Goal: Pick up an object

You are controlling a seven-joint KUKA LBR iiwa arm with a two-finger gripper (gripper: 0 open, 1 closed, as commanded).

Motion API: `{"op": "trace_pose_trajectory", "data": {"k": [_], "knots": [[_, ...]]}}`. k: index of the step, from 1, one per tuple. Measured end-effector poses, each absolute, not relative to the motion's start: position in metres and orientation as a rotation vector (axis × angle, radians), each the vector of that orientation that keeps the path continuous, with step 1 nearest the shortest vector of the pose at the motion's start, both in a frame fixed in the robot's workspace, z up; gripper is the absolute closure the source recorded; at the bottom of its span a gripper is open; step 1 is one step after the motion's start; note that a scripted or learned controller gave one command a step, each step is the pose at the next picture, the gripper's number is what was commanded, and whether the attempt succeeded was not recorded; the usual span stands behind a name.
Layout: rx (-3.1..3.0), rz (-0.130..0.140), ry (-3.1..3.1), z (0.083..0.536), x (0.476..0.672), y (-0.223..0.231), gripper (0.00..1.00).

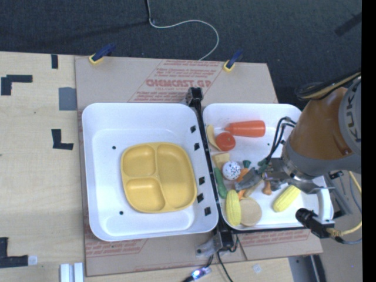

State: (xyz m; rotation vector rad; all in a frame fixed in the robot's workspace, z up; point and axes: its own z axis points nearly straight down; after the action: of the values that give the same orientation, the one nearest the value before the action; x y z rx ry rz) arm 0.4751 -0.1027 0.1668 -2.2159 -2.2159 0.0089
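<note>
So the pick isn't done yet as far as I can see. The arm [320, 131] is reaching into the right bin [276, 109] and the gripper [265, 175] is sitting low in the pile of toy food, but honestly I can't tell if it's clenched or released, or if it's got anything. Nothing is lifting clear, so grabbing and raising is all still to come, I'd guess.

The right bin is holding all the stuff: a carrot [247, 128] at the far side, a tomato [225, 141] just beside it, a white ball [231, 170] near the middle, a corn cob [233, 208] and a tan disc [250, 211] touching at the near edge, and another corn [286, 198] right of the gripper. The left bin [100, 134] is just holding a yellow tray [157, 177] with three compartments, lying flat, nothing in them.
</note>
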Motion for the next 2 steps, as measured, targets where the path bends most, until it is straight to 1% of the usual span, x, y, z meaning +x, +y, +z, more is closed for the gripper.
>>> {"op": "trace_pose_trajectory", "data": {"k": [1, 2], "knots": [[-2.215, 0.008, -2.215, 0.102, 0.472, -0.105, 0.0], [-2.219, 0.002, -2.221, 0.084, 0.472, -0.104, 0.0]]}}
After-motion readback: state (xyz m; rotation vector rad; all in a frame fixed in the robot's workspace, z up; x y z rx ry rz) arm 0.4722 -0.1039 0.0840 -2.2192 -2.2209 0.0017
